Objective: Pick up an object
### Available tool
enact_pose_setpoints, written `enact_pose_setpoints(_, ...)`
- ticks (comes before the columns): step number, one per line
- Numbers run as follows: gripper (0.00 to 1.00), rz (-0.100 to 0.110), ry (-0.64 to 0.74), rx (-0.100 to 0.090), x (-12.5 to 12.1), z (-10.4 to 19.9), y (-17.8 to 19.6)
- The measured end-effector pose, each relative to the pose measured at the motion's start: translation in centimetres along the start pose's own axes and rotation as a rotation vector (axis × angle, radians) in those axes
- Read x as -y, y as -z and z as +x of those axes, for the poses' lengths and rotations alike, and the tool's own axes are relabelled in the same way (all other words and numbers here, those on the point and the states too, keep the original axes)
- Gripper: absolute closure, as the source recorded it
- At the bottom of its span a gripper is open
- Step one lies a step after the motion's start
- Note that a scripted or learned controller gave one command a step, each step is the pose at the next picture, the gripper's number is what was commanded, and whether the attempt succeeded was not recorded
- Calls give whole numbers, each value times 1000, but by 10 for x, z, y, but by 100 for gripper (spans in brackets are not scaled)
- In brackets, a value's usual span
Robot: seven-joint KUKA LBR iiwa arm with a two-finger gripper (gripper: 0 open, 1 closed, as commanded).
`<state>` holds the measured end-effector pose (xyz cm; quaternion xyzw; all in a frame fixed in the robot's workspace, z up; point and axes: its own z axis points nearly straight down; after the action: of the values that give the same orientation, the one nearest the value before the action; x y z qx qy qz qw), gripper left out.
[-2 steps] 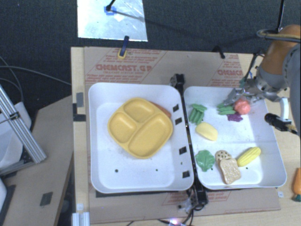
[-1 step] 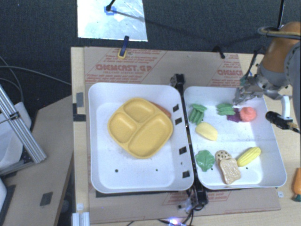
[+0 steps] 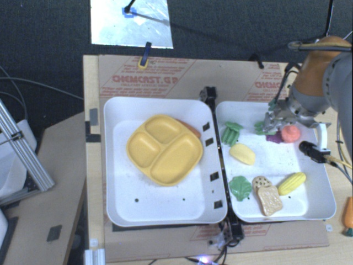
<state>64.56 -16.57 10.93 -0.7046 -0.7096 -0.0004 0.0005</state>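
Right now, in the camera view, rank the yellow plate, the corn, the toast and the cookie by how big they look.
1. yellow plate, by far the largest.
2. toast and corn: too alike to rank.
3. cookie, smallest, though the toast partly covers it.

From my remote station I see two white bins (image 3: 165,217): one carries a yellow divided plate (image 3: 164,148). The other mixes green toys (image 3: 240,187), a pink ball (image 3: 290,133), yellow corn (image 3: 292,183) and tan speckled bread (image 3: 269,200).

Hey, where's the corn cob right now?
The corn cob lies in the right bin, near its front right corner, just right of the toast slice and cookie.
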Motion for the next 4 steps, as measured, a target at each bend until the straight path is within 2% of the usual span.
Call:
enact_pose_setpoints(1,100,4,0,-1,44,44,-27)
enact_pose_setpoints(2,100,-1,0,-1,42,79,-25)
enact_pose_setpoints(3,100,2,-8,2,70,58,-25)
enact_pose_setpoints(4,100,3,-7,0,118,81,-26)
